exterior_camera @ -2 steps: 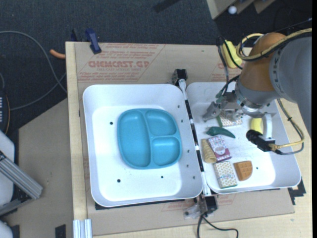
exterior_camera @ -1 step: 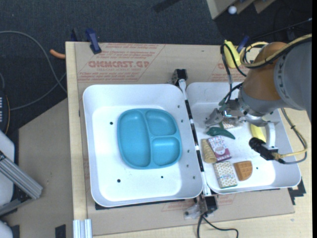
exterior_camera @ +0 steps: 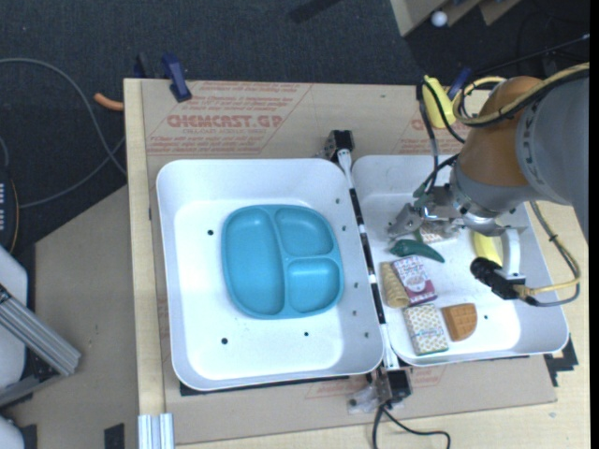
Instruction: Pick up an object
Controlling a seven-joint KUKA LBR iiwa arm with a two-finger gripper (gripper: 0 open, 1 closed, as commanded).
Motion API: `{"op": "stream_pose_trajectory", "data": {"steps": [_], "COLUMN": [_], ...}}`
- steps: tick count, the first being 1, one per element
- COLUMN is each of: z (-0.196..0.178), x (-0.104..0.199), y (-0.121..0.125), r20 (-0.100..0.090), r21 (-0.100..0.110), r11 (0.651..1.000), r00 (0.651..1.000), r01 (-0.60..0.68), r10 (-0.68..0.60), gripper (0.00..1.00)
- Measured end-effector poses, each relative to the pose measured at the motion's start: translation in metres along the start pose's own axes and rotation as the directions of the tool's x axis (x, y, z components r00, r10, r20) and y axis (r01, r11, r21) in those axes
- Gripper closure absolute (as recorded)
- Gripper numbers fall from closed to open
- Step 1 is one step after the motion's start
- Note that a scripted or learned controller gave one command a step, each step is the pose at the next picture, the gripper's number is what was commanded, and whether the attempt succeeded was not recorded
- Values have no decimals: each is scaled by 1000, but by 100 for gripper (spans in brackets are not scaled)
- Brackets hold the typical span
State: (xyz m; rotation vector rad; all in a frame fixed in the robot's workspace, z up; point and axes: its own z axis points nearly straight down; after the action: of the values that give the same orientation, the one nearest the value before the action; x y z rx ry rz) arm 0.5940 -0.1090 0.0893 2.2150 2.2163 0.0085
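Note:
The gripper (exterior_camera: 415, 221) is low in the right bin (exterior_camera: 543, 330), at its upper left part, reaching in from the right on the grey and orange arm (exterior_camera: 505, 152). Just below it lies a dark green object (exterior_camera: 418, 248), touching or nearly touching the gripper's tip. A yellow banana-like piece (exterior_camera: 488, 247) lies to the right, partly under the wrist. Nearer the front are a red and white packet (exterior_camera: 413, 279), a tan waffle-like piece (exterior_camera: 393, 286), a small patterned box (exterior_camera: 427, 328) and a brown biscuit (exterior_camera: 460, 320).
The left bin (exterior_camera: 187, 251) holds a blue divided plate (exterior_camera: 280, 259). A ridge (exterior_camera: 360, 241) separates the two bins. A black cable part (exterior_camera: 490, 275) hangs from the wrist over the right bin. Cardboard (exterior_camera: 234, 115) covers the bench behind the bins.

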Motion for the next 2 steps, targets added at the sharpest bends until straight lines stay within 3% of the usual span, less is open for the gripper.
{"op": "stream_pose_trajectory", "data": {"steps": [2], "z": [-1], "x": [5], "y": [-3], "r20": [4], "r21": [-5], "r11": [1000], "r00": [1000], "r01": [-1], "r10": [1], "gripper": [0]}}
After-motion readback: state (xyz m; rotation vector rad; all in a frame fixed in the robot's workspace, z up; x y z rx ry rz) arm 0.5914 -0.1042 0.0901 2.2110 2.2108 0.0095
